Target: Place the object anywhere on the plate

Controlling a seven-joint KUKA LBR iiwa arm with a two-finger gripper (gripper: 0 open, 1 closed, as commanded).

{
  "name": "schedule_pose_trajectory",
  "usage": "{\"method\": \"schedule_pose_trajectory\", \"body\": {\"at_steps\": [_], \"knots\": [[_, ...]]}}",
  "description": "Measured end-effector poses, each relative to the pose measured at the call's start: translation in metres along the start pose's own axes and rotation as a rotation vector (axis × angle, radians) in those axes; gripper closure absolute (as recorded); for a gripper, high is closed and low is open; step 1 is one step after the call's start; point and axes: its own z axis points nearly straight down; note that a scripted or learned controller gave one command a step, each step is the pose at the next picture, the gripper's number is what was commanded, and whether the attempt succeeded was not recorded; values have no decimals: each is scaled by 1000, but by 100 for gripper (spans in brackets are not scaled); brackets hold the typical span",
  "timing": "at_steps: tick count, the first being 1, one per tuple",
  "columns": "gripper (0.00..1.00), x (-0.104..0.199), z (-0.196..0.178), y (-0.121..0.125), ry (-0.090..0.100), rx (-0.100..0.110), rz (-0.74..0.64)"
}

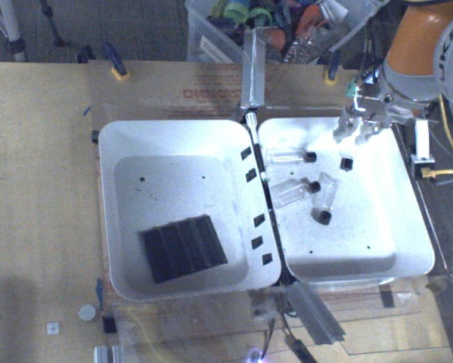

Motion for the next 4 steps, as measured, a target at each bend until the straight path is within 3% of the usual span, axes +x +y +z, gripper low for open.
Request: {"method": "schedule_pose_trajectory", "body": {"at_steps": [1,2,3,4], "knots": [[100,76,-136,-16,1,-4,-232],[100,110,-232,-17,-1,-8,-734],[100,155,-232,-24,-1,-7,-1351],[100,76,-232,-47,-1,-3,-1677]]}}
